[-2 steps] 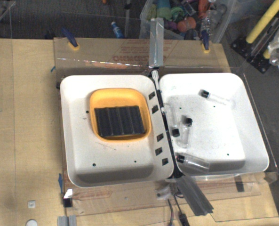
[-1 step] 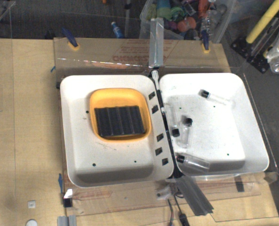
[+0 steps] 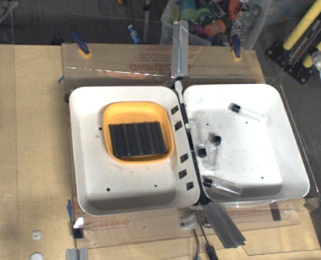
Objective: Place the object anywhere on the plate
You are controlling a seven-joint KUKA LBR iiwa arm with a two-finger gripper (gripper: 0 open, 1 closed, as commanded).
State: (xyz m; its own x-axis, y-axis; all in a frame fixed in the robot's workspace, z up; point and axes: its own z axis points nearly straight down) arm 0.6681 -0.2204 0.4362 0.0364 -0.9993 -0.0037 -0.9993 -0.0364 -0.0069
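An orange plate (image 3: 112,118) with rounded corners lies in the left white bin (image 3: 90,172). A black ribbed rectangular object (image 3: 137,138) rests flat on the plate, toward its front half. In the right white bin (image 3: 274,161) lie several clear plastic tubes with black caps: one at the back (image 3: 242,110), two near the divider (image 3: 210,145), and one at the front left corner (image 3: 223,186).
A metal divider rail (image 3: 183,140) with black clips runs between the two bins. Behind the bench stands a clear tub of colourful toys (image 3: 214,7). Blue clamps (image 3: 82,45) hold a cardboard sheet at the back edge.
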